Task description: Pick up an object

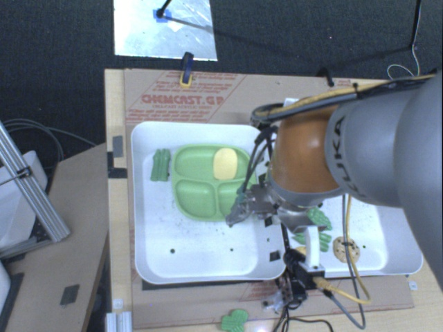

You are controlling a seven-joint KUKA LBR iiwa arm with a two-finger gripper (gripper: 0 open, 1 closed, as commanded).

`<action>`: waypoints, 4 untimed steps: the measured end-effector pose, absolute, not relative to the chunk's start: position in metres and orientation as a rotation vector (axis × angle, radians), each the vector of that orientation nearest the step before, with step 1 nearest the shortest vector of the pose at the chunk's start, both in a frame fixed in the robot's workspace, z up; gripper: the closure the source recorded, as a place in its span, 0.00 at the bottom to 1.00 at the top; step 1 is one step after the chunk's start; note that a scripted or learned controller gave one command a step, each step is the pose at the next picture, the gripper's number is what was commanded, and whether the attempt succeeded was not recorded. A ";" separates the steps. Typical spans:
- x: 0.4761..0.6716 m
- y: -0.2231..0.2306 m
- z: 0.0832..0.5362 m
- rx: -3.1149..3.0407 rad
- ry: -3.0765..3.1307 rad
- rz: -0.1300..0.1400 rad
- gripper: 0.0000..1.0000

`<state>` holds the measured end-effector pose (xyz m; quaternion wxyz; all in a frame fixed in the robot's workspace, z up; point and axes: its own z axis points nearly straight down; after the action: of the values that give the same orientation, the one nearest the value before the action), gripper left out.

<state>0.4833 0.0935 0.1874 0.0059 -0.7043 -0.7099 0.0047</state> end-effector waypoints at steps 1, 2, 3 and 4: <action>0.487 0.006 0.184 -2.230 -2.216 0.003 0.00; 0.487 -0.093 0.222 -2.235 -2.219 0.001 0.00; 0.523 -0.071 0.338 -2.223 -2.236 -0.016 0.00; 0.532 0.005 0.368 -2.210 -2.235 -0.009 0.00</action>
<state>0.5316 0.0047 0.3679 -0.0010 -0.7032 -0.7110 -0.0029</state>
